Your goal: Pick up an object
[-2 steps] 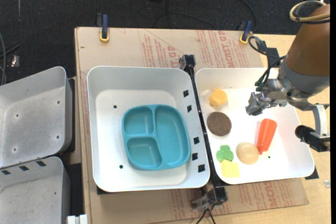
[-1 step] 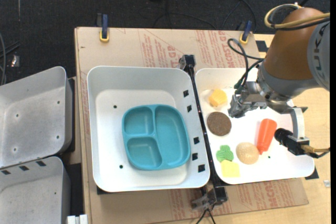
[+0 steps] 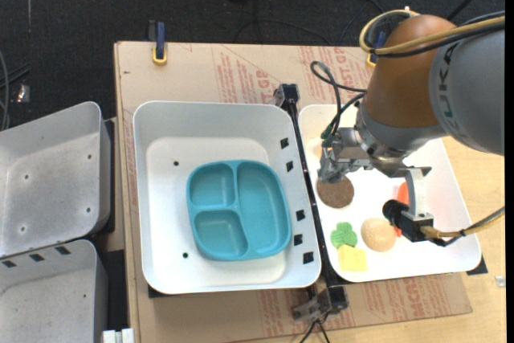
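My gripper (image 3: 332,175) hangs low over the left part of the right bin (image 3: 450,257). Directly below and touching its tip in the image lies a round brown disc (image 3: 337,193). Toward the bin's front sit a green leafy piece (image 3: 344,235), a yellow block (image 3: 352,259) and a tan ball (image 3: 377,234). An orange piece (image 3: 403,193) shows partly behind the arm's black fitting. The bulky grey and orange wrist covers the bin's back half.
The left bin (image 3: 152,173) holds a teal divided plate (image 3: 238,209). A black divider with clips (image 3: 303,173) runs between the bins. Cables loop around the wrist. White lids (image 3: 48,173) lie off the bench at far left.
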Available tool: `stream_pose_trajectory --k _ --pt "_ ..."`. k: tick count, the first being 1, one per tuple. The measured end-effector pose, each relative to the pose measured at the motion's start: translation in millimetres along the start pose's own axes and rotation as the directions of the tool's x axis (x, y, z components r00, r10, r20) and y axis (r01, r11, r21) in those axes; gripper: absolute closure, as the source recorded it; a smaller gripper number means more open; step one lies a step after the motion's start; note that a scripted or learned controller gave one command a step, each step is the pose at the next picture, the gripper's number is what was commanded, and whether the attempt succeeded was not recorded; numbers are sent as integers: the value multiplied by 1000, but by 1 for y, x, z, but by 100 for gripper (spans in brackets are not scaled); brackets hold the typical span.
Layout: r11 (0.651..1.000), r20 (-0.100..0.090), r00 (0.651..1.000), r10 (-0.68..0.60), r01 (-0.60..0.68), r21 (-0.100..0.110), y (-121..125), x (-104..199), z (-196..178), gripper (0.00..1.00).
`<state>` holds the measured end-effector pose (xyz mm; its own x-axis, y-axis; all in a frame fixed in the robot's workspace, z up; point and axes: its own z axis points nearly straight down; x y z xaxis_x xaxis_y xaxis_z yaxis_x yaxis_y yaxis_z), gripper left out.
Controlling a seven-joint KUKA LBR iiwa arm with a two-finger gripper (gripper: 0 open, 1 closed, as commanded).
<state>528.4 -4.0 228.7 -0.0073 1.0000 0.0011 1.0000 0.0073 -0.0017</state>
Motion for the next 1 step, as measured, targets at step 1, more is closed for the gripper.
stream_pose_trajectory --k 1 --pt "1000 0 1000 0 0 -3 -8 48 -10 100"
